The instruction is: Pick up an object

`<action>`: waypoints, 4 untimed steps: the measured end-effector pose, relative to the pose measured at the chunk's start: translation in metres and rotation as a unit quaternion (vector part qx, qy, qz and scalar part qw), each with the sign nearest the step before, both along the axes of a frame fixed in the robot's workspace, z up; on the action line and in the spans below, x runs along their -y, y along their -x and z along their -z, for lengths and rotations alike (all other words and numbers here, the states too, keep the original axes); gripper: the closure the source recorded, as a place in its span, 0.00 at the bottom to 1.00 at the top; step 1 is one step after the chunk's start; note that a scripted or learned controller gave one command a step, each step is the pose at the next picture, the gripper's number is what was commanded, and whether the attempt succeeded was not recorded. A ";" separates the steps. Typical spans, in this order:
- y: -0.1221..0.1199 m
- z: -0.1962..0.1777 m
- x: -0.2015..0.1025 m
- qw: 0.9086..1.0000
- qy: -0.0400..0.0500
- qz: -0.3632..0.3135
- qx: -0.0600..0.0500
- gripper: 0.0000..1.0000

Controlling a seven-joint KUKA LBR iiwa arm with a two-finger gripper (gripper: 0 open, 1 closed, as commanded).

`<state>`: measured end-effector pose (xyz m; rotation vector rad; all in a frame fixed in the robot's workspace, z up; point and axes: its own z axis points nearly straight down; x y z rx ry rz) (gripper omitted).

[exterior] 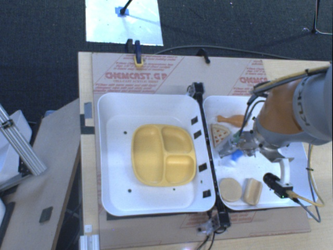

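The gripper is down inside the right-hand shallow white bin, near that bin's left wall, at the end of the grey arm with its orange band that reaches in from the right. Its tip is a blurred grey shape, and whether it is spread or closed cannot be told. Just under the tip shows a small blue patch, too unclear to name and not visibly held.

Touching or just beside the tip on its upper left lies a triangular tan pizza-slice toy with red dots, flat on the bin floor with its point toward the near side. Behind that, nearer the far wall, lies an orange-brown drumstick-shaped toy, partly covered by the arm. Toward the near rim sit a round beige cookie-like disc and, just to its right, a pale tan bread-slice-shaped piece; the two are close together and well apart from the gripper.

The right part of this bin is largely hidden beneath the arm. Open floor shows between the gripper and the two pieces at the near rim.

Across the divider, the left-hand shallow white bin holds a yellow plastic divided plate with three compartments, centred, with bare white floor all around it.
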<state>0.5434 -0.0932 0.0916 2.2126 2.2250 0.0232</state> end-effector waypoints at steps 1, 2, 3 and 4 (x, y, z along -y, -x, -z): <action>0.005 -0.004 0.004 1.000 0.004 0.002 -0.005 1.00; -0.002 -0.064 0.011 1.000 0.005 0.001 -0.003 1.00; -0.003 -0.128 0.010 1.000 0.005 0.001 -0.003 1.00; -0.005 -0.182 0.010 1.000 0.005 0.000 -0.003 1.00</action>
